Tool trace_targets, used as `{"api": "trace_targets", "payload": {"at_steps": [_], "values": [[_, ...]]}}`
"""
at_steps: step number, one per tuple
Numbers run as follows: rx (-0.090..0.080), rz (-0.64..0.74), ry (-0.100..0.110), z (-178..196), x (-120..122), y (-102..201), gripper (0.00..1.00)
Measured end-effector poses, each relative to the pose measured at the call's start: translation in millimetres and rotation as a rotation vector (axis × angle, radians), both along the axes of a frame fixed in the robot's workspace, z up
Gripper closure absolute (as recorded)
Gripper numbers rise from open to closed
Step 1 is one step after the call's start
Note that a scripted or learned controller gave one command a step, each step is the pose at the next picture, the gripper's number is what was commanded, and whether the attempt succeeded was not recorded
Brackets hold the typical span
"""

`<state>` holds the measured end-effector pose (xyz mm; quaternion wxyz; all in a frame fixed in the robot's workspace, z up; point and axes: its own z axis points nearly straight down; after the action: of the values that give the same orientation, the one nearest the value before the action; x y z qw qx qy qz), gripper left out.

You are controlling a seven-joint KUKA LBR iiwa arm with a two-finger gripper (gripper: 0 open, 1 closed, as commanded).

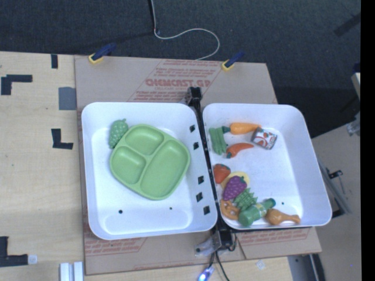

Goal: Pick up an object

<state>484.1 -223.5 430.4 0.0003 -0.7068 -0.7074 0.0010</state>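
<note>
two white bins sit side by side on a cardboard sheet (pixel 176 78), and all the clutter is over on the right

left bin (pixel 96 157) first: a green divided plate (pixel 149 163) lies flat across its middle, with a bumpy green toy (pixel 118 132) touching the plate's far-left edge

now the right bin (pixel 293 168), where the pickable things lie, mostly along its left wall. at the far end, an orange carrot (pixel 243 128) lies just beside a small can (pixel 263 138) with a red and white label. a green pod (pixel 217 139) lies left of them, and a red-orange pepper (pixel 239 149) lies just near of the carrot

a red toy (pixel 221 172) sits mid-bin against the left wall, with purple grapes (pixel 234 187) right next to it. the near-left corner is a tight pile: a leafy green piece (pixel 245 199), a green cucumber (pixel 255 212) and a tan-orange piece (pixel 281 218) pointing right

the gripper, spread or pressed together? can't tell from this shot

up at the far edge, two clamps (pixel 102 52) pin the cardboard, and a white cable (pixel 176 34) loops across the dark floor
</note>
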Motion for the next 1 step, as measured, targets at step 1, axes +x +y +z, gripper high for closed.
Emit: {"api": "trace_targets", "payload": {"at_steps": [1], "values": [[0.000, 0.000, 0.000, -15.4, 0.0, 0.0, 1.00]]}}
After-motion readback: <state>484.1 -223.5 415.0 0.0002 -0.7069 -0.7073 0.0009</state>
